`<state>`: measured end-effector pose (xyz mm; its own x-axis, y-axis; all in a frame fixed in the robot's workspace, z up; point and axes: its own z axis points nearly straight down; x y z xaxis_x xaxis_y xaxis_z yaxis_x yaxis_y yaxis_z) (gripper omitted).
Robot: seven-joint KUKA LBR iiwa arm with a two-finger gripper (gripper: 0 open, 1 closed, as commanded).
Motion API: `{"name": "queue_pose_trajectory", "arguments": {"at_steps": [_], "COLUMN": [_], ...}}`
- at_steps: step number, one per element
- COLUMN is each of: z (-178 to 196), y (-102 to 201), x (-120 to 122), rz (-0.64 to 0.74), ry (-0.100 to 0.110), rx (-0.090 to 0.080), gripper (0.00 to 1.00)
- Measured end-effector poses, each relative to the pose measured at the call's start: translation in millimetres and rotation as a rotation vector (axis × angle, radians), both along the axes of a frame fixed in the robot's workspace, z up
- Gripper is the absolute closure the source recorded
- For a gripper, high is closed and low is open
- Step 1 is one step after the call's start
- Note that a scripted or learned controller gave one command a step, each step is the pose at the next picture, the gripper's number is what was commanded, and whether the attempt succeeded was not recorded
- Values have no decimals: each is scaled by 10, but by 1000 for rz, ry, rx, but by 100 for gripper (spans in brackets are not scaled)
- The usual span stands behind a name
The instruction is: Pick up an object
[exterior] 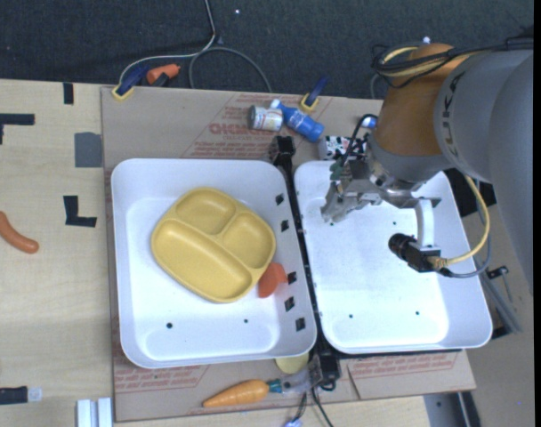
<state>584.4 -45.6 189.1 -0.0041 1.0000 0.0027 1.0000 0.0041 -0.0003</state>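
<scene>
Hovering low in the right bin (391, 318), my gripper (335, 207) sits near its upper left corner, close to the divider between the two bins. Can't tell how my jaws stand; the wrist and mount hide too much and the tips blur against the white floor. Nothing visible between them, so I'm not calling a grasp.

Progress, as I judge it: pick not done, nothing lifted. The floor under and around me looks bare.

Candidates are all on the far side of the divider from me, in the left bin (128, 238):
- yellow divided plate (215, 243), lying flat mid-bin, well apart from me
- small orange-red piece (270, 280), touching the plate's near edge, the closest item to me, still across the wall

Outside the bins: blue and white bottle (288, 118) just beyond me on the cardboard, toy carrot (238, 392) past the bins' front edge, sausage-like toy (14, 232) far beyond the left bin.

Left to do: get over an actual object, descend, close, lift. Basically the whole pick.
</scene>
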Motion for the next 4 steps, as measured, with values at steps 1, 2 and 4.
{"name": "queue_pose_trajectory", "arguments": {"at_steps": [1,2,4], "z": [-54,-52,157], "y": [732,403,336], "x": [60,-353,-1007], "rz": [4,-6,-5], "ry": [1,3,0], "rx": [0,-4,-3], "gripper": [100,100,100]}}
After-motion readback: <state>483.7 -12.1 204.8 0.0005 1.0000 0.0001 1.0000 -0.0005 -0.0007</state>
